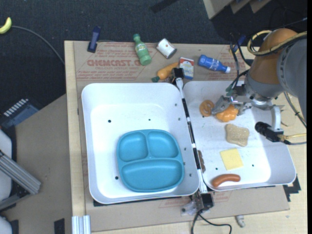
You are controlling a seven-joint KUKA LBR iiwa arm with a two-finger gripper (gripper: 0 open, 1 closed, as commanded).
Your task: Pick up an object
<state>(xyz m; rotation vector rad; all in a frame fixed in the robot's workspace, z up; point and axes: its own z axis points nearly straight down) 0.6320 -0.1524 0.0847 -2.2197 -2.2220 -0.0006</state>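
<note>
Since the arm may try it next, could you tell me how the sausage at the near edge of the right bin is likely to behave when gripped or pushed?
The sausage is rounded and long, so it will probably roll if nudged from the side. Its sheen suggests a smooth skin that could slip from the tool. It lies against the right bin's near wall, which may crowd a grasp.

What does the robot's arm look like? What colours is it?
The arm is fat, round and grey, with a shiny orange band above the wrist. Yellow and black cables loop beside the band. At the end is a small grey metal tool.
</note>
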